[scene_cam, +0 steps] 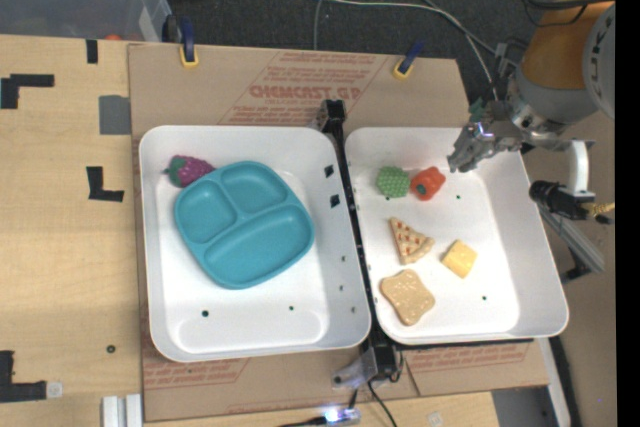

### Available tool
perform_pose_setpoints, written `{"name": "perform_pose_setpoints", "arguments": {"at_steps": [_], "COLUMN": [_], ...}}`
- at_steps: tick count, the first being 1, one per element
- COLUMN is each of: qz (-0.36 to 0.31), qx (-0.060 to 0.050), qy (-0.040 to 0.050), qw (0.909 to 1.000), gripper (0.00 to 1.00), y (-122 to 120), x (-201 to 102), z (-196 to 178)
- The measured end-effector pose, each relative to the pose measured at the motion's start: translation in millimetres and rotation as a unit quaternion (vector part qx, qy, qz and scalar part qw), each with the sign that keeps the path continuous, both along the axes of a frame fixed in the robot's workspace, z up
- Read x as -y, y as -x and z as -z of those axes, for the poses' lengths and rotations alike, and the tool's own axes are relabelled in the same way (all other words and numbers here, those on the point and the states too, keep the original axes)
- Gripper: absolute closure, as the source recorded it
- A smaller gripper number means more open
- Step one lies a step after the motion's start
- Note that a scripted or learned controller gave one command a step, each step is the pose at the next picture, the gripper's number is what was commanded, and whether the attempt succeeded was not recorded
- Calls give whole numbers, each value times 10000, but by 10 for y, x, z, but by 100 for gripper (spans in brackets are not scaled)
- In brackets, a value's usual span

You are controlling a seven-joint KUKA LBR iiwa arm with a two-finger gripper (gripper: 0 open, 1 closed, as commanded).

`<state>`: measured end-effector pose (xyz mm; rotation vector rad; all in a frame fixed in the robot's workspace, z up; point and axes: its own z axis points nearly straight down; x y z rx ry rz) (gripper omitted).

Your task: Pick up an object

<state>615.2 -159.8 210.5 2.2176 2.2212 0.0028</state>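
In the right bin point(505, 215) lie a green broccoli-like toy point(393, 182), a red tomato toy point(428, 183), a pizza slice point(408, 240), a yellow cheese block point(460, 258) and a slice of toast point(407, 296). My gripper point(467, 153) hangs over the bin's upper right part, just right of the red tomato toy and apart from it. Nothing shows between its dark fingers.
The left bin point(165, 315) holds a teal divided plate point(243, 222) and a purple grape bunch point(187, 170) at its upper left. A black divider clip point(331, 118) sits where the bins meet. Cables run across the cardboard behind the bins.
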Motion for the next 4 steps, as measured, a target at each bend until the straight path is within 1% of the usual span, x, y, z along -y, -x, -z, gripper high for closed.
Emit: {"name": "perform_pose_setpoints", "arguments": {"at_steps": [1,2,3,4], "qz": [-22,-21,-30,-22], "qx": [-18,-34,-18,-25], "qy": [-10,-10,-12,-6], "qw": [10000,10000,10000,10000], "gripper": [100,100,100,100], "y": [2,142,179,140], "x": [-554,-1106,-1705,-2185], "z": [-113,-54,-156,-112]}}
